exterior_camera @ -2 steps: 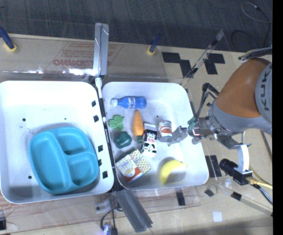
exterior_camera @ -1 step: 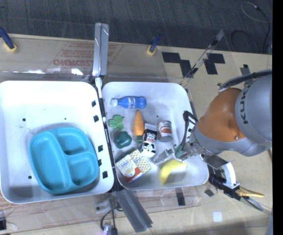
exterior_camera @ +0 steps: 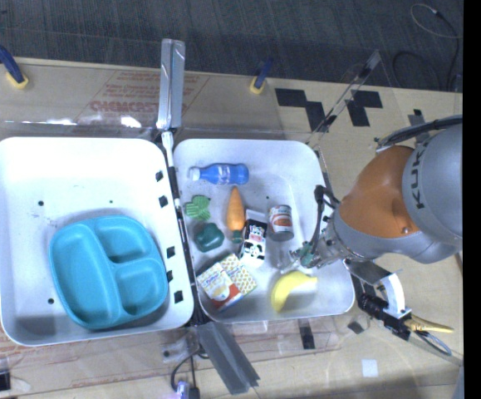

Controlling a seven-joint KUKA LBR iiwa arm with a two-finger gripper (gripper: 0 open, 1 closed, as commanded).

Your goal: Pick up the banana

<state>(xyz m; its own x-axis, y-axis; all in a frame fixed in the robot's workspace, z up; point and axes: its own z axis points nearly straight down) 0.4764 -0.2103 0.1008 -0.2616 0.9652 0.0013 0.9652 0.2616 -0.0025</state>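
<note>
The yellow banana lies in the front right corner of the right bin, close to its near wall. My gripper reaches in over the bin's right side and sits just above and behind the banana, very near its upper end. Nothing visibly hangs from it. The grey arm with its orange band stands outside the bin to the right.
The right bin also holds a blue bottle, a carrot, two green pieces, a small can, a black-and-white carton and a colourful box. A blue divided tray lies in the left bin.
</note>
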